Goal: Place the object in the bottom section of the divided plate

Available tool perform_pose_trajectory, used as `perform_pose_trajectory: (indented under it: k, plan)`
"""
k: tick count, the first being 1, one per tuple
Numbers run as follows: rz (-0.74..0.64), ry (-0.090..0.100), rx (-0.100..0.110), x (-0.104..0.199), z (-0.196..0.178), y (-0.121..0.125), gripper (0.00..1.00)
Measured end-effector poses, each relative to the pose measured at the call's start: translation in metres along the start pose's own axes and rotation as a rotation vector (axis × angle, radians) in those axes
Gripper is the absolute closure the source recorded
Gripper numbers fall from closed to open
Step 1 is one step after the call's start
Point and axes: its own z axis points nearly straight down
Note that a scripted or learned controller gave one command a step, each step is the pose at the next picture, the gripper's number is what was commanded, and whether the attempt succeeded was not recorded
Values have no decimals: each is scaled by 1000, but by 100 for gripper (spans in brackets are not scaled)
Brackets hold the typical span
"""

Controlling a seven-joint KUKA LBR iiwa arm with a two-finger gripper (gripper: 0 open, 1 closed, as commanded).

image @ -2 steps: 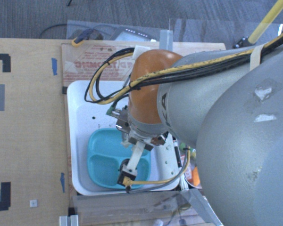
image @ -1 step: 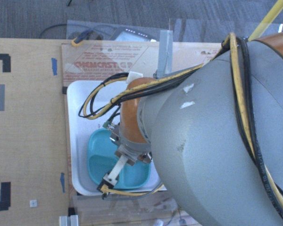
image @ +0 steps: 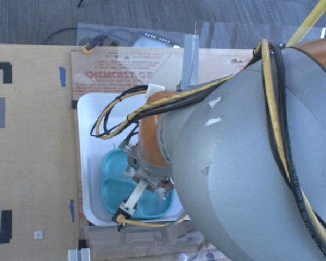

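Observation:
A teal divided plate lies in the near part of a white bin; a ridge across it separates its sections. My gripper hangs right over the plate's right half, below the orange band of the wrist. The wrist and the large grey arm hide the plate's right side and whatever is under the gripper.
Yellow and black cables loop over the bin's far half. A clear sheet with red print lies behind the bin. To the left stretches the tan bench top with black marks and blue tape bits.

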Motion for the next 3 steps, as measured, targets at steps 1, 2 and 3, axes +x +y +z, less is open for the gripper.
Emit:
perform_pose_trajectory:
  k: [1, 2, 3]
  plan:
    - [0, 0, 0, 0, 0, 0, 0]
    - [457, 2, 2, 53, 22, 34, 0]
    - [616, 22, -5, 8, 21, 5, 0]
